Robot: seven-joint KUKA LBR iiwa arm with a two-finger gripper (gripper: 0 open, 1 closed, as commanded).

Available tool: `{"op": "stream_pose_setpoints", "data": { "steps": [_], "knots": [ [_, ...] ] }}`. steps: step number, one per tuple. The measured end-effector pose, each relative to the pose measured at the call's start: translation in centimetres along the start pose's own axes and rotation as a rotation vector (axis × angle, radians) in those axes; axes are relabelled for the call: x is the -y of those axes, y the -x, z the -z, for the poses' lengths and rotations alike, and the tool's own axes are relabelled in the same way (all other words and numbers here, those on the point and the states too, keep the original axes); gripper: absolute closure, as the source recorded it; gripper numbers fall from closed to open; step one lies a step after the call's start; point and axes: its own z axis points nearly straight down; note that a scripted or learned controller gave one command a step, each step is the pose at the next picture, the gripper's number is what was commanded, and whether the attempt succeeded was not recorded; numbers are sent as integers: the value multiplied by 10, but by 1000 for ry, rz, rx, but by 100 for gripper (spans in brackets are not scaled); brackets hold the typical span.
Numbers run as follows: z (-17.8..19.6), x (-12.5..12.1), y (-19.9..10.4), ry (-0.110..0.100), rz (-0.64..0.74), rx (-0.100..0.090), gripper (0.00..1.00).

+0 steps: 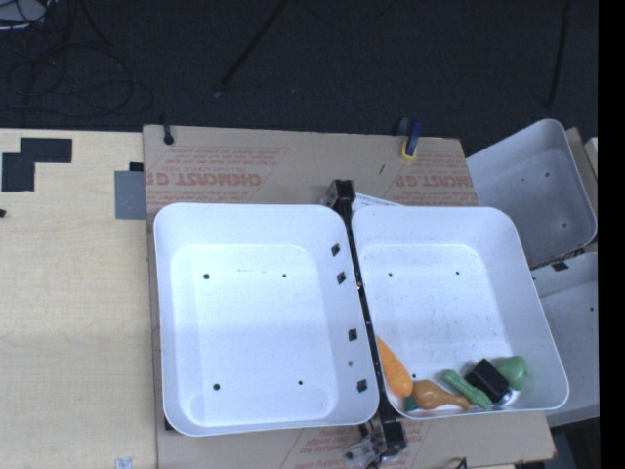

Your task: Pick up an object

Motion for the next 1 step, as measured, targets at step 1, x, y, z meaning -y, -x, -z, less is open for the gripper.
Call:
{"op": "stream_pose_setpoints", "data": {
  "steps": [1],
  "knots": [
    [-21,0,0,2,0,1,100]
  ]
}}
